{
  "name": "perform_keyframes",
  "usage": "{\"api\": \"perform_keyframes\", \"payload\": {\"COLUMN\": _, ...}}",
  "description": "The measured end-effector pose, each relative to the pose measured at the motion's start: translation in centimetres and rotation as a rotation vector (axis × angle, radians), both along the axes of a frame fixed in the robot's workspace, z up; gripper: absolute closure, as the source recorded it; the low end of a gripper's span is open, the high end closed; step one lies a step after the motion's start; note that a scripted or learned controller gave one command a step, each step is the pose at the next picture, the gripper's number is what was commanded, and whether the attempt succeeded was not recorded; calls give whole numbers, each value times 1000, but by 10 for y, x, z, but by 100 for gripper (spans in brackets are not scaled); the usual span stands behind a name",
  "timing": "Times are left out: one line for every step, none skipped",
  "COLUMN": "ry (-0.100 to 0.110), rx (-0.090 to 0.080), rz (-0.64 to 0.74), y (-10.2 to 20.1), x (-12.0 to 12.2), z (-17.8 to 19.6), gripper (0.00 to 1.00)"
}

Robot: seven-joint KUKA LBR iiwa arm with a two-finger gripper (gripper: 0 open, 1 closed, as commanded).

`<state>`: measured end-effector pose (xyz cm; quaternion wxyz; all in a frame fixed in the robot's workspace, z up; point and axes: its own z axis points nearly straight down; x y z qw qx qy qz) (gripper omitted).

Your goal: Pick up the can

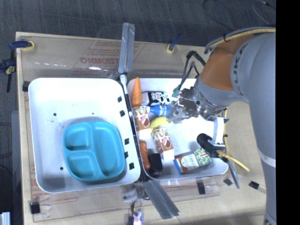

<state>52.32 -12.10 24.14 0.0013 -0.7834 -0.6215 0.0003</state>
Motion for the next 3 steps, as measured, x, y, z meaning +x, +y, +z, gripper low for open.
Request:
{"api": "perform_keyframes", "payload": {"ry": 2, "rx": 0, "rz": 0, "y": 0, "x": 0, "z": -1, "gripper": 0}}
{"api": "perform_keyframes", "payload": {"ry": 1, "rx": 0, "rz": 39, "y": -66, "x": -34, "z": 17, "gripper": 0}}
{"api": "perform_keyframes", "payload": {"ry": 1, "rx": 0, "rz": 118, "y": -84, "x": -47, "z": -36, "gripper": 0}}
